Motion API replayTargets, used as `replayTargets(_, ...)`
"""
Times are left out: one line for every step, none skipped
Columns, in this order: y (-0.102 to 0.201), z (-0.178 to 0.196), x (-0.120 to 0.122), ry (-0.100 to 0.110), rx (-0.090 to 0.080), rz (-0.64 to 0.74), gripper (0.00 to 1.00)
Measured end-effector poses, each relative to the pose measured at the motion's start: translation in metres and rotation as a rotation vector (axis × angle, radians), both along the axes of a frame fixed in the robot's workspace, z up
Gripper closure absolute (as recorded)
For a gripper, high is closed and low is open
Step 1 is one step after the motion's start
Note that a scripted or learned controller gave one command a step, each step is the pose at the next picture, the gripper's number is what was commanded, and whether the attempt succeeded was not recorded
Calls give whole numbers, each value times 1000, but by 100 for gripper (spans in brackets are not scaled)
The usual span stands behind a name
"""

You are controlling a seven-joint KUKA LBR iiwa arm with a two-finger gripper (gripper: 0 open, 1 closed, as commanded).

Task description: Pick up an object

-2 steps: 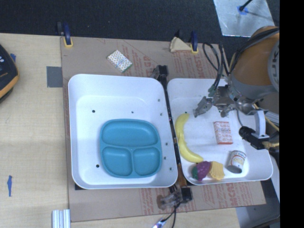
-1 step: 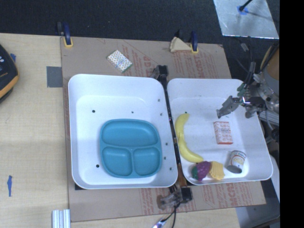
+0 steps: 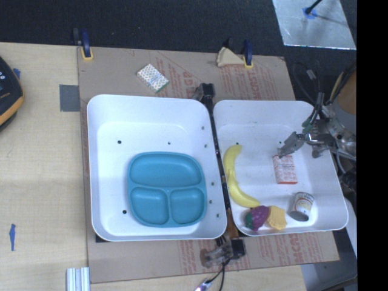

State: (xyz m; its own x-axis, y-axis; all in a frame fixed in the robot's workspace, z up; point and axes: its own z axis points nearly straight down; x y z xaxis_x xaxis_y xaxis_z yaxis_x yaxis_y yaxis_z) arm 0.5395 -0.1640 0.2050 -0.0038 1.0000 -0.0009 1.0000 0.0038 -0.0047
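Wooden bench [image 3: 36,162] with a cardboard sheet [image 3: 273,259] clamped on top, dark floor beyond its far edge. Landmark: right bin [image 3: 242,111]. Left bin [image 3: 100,111] touches its left wall and holds a blue divided tray [image 3: 167,188]. Inside the right bin: banana [image 3: 233,177] along the left wall, purple grapes [image 3: 258,217] and a yellow piece [image 3: 277,218] at the near edge, small can [image 3: 301,205] in the near-right corner, red-and-white packet [image 3: 284,169] mid-floor. Far-left floor of the right bin is bare. Gripper [image 3: 291,144] sits just beyond the packet's far end, jaws parted narrowly, nothing between them. The arm is cut off past the bin's right wall; contact with the packet is unclear.
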Motion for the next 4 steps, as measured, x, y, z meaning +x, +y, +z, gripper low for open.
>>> replayTargets(-9, -55, 3, 0, 0, 1, 0)
replayTargets(-17, -114, 10, 0, 1, 1, 0)
replayTargets(-18, -103, 11, 0, -1, 3, 100)
replayTargets(11, -63, -43, -1, 1, 0, 100)
